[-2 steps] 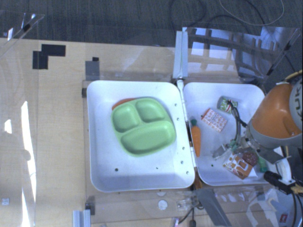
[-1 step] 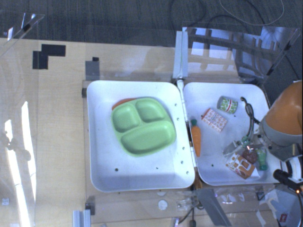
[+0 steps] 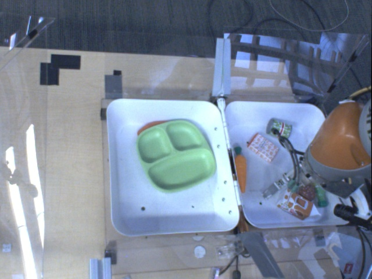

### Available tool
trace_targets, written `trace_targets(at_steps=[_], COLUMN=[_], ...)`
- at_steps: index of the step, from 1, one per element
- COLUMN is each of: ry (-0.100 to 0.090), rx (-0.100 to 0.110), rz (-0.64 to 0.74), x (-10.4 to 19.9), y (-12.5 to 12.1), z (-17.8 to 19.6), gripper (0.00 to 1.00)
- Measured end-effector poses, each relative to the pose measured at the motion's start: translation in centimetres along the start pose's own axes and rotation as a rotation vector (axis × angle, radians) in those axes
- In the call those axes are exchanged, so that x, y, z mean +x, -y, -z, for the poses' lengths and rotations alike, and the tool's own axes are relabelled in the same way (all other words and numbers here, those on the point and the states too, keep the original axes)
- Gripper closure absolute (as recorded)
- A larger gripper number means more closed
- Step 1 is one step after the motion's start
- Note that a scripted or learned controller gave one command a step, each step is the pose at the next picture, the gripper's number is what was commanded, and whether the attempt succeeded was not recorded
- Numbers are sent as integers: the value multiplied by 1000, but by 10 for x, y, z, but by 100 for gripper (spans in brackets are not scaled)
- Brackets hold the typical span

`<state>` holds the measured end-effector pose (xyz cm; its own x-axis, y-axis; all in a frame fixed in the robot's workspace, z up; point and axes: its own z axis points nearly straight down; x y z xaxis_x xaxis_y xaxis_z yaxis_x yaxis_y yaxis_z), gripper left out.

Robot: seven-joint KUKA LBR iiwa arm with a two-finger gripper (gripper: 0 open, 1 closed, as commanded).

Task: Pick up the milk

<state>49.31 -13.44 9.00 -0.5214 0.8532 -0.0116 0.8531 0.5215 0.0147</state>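
One milk carton (image 3: 263, 147), one carrot (image 3: 240, 172), one can (image 3: 279, 128); jaws (image 3: 283, 185) state: cannot tell.

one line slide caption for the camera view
KUKA arm over the right bin beside a milk carton, carrot and can; green divided plate in the left bin.

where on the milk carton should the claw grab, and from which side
Probably from straight above, closing across the short width of the milk carton. It seems to lie flat and slanted on the floor of the right bin, broad face up, with bare floor along its long edges. The carrot and the can sit apart from it.
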Motion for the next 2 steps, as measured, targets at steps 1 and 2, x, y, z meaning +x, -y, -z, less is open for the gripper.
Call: trace_targets(at_steps=[1,2], ry=[-10,-4], rx=[1,-6], rz=[-93,-91], x=[-35,-37], y=[21,18], z=[-1,12], gripper=[0,100])
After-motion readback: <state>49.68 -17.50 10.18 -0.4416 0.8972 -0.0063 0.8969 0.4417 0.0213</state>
